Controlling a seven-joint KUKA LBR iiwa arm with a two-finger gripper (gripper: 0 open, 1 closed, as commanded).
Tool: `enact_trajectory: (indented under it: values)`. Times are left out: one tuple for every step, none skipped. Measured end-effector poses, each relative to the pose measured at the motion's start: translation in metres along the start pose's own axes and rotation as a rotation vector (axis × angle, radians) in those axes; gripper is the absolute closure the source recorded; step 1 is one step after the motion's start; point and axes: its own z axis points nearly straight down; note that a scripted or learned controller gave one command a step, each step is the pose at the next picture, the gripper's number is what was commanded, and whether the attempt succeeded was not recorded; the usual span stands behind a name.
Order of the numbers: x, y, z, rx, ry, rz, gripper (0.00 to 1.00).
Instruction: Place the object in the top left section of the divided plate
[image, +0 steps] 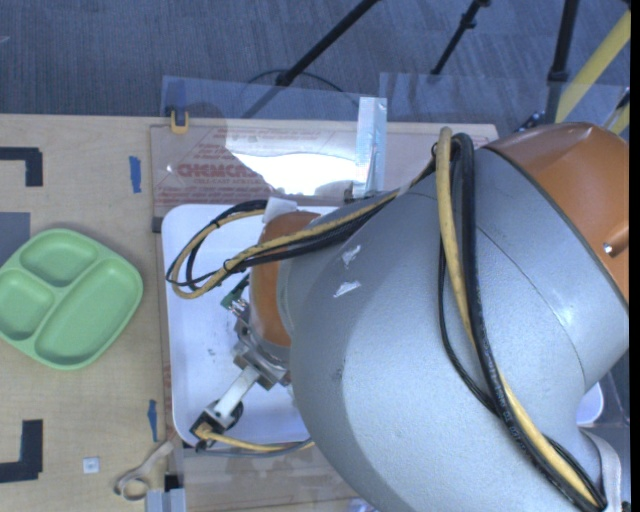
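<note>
bench (80, 420), pale wood, bearing black corner marks at the far left and strips of blue tape (135, 172) nearer the bin;

green divided plate (100, 318), lying flat on the bench left of the bin and just apart from its wall; three sections, all sitting bare; top left section (60, 258), the small upper one, facing up and waiting unobstructed;

white bin (190, 330), shallow, its left part showing bare floor, the rest lying under the arm;

gripper (252, 362), reaching down low over the floor of the white bin, well apart from the plate; whether it is open, closed or gripping anything i cannot tell, the wrist blocking the view;

object for the task: hidden; judged to be lying in the bin beneath the wrist or gripper, though which i cannot tell; nothing is resting in the plate;

arm (450, 350), grey with an orange band, leaning in from the right and covering most of the right half of the scene, yellow and black cables running along it;

step in hand, as a judgement: the pick is being attempted in the bin, the placing not yet begun;

next move calling for: a secure hold, a lift clear of the bin's left wall, travel leftwards over the bench, then a descent over the top left section, keeping off the plate's ridges before releasing.
</note>
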Motion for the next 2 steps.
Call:
enact_trajectory:
  values:
    - [0.0,0.0,0.0,0.0,0.001,0.0,0.0]
    - [0.002,0.0,-0.011,0.001,0.004,-0.001,1.0]
